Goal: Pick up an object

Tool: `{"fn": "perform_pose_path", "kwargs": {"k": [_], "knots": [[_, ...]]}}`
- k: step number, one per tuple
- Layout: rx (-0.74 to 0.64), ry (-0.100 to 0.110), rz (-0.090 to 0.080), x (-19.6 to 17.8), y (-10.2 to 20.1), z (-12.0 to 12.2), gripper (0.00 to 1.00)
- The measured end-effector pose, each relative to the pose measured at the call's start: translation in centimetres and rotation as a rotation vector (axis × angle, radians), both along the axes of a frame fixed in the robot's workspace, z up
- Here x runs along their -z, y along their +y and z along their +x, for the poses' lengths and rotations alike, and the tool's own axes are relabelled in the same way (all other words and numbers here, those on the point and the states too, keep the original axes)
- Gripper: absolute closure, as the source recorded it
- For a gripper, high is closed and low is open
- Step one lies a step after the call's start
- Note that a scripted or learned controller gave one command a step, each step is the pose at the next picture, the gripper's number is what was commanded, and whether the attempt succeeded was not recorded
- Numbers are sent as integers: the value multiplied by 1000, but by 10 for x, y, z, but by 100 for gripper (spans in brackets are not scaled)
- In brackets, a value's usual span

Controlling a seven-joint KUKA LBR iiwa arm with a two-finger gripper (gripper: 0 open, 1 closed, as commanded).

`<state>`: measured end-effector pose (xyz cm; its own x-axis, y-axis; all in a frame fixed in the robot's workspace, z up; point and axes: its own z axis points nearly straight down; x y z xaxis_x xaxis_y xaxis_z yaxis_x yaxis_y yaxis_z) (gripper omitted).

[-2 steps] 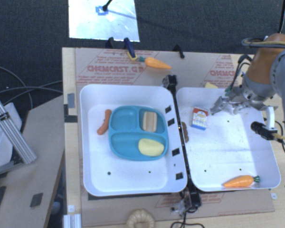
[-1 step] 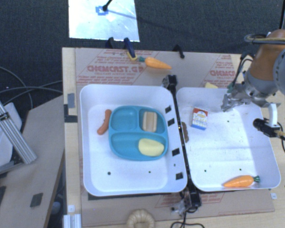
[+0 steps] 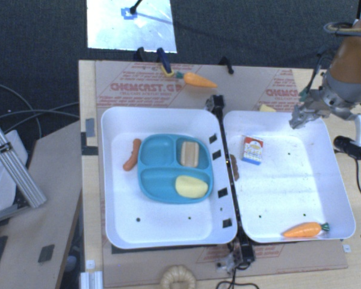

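While the gripper [image 3: 302,117] hangs over the right bin's [image 3: 334,179] far right corner, I can't tell how its jaws stand; nothing shows between them. Nearest is the small carton [image 3: 252,149], lying left of and below it, mid-bin. An orange carrot [image 3: 302,229] lies lengthwise along the near rim.

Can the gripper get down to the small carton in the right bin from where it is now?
Probably yes. The gripper hangs over the right bin's far rim, and the carton lies alone on the bin floor. Nothing stands between them, and the carrot lies far off by the near rim.
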<state>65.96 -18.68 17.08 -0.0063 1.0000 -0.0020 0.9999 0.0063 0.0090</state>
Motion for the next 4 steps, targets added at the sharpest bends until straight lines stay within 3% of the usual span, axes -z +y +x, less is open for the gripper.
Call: {"fn": "perform_pose_path", "kwargs": {"k": [1, 3, 4], "knots": [[0, 0, 0, -56, 0, 2, 100], [-3, 8, 4, -55, 102, -50, 100], [-3, 9, 4, -53, 152, -58, 100]]}}
